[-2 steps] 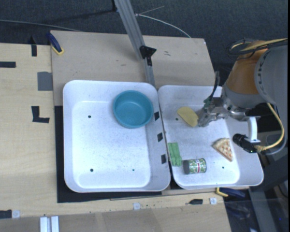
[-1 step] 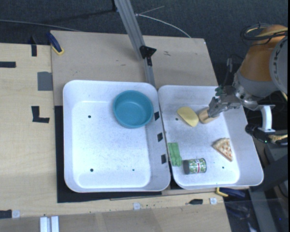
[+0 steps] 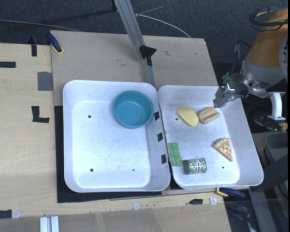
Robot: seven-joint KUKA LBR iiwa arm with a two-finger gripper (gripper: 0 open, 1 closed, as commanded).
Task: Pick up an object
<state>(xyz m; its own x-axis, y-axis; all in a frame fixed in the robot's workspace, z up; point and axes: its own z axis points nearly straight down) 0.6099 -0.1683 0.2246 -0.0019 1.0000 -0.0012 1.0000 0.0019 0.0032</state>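
Camera view shows the hand (image 3: 222, 98), its opening impossible to judge, just beside the bread roll (image 3: 208, 115), which looks light and soft, best pinched across its middle.

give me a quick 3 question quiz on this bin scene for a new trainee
1. True or false: the round blue plastic bowl sits in the left white bin.
2. Which item lies nearest the arm's pincer?
A. the small green-labelled can
B. the tan bread roll
C. the flat green packet
3. Fill in: the orange-crusted pizza slice toy lies in the ____ bin.

Key
1. True. The bowl is in the left bin, near its back right corner.
2. B. The roll lies just below the pincer, next to the pale yellow rounded lump.
3. Right. It lies in the right white bin, towards that bin's right wall.
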